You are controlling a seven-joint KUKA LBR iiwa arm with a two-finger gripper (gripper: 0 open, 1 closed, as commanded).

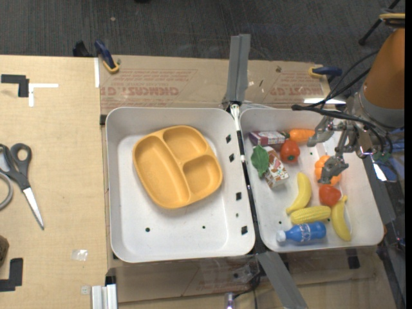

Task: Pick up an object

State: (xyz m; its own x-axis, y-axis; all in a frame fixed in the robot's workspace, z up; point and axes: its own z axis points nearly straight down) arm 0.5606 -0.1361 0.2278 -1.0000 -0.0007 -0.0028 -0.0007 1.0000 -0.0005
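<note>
Two white bins sat side by side; the left bin (116, 192) held a yellow divided plate (177, 166), the right bin (370, 234) a loose heap of toy food, kept together so any piece could be taken. The gripper (335, 166) hung low at the heap's three o'clock side, over an orange piece (320, 167) and just above a red tomato (329, 195), probably its target; whether it gripped anything could not be told. A blue bottle (302, 234) lay at six o'clock beside yellow bananas (341, 219).
</note>
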